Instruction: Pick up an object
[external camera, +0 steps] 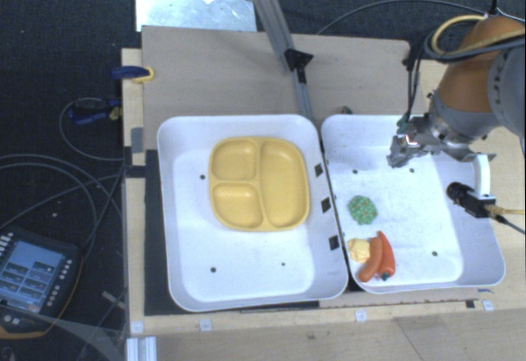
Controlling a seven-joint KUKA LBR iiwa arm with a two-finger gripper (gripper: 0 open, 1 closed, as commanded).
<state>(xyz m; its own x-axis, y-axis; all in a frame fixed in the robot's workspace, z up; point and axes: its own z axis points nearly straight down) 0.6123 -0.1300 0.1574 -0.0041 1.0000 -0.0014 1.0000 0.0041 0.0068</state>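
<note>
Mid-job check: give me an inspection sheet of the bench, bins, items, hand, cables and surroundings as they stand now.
Surface: wooden bench bearing two white bins.
Job's things: green item, yellow item and orange-red item in the right bin.
Clutter: yellow divided tray in the left bin.
Hand: hand over the right bin's far part, nothing seen between its fingers.
Cables: loops on the floor at left.
Surroundings: dark carpet, pendant lower left.
</note>
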